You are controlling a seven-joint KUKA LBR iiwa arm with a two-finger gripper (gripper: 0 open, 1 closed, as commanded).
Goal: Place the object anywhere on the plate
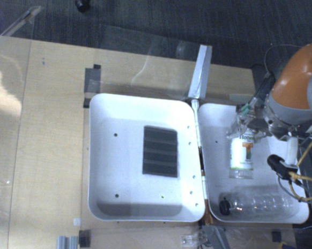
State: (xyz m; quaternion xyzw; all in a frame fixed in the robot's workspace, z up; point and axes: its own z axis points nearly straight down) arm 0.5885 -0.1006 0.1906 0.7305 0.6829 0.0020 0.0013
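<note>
Left bin (106, 144): dark ribbed plate (160, 151), central. Right bin (213, 152): white bottle (242, 155), upright-looking; clear plastic bottle (254, 204) lying on side, below white bottle. Gripper (248, 126): at white bottle's top; finger state cannot tell.

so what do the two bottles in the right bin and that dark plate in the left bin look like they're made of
The white bottle looks like opaque, slightly glossy plastic with a printed label. The clear bottle lying at the right bin's near edge seems thin transparent plastic: the bin shows through it, and its cap is dark. The dark plate in the left bin looks matte and ribbed, possibly rubber or plastic; hard to tell.
</note>
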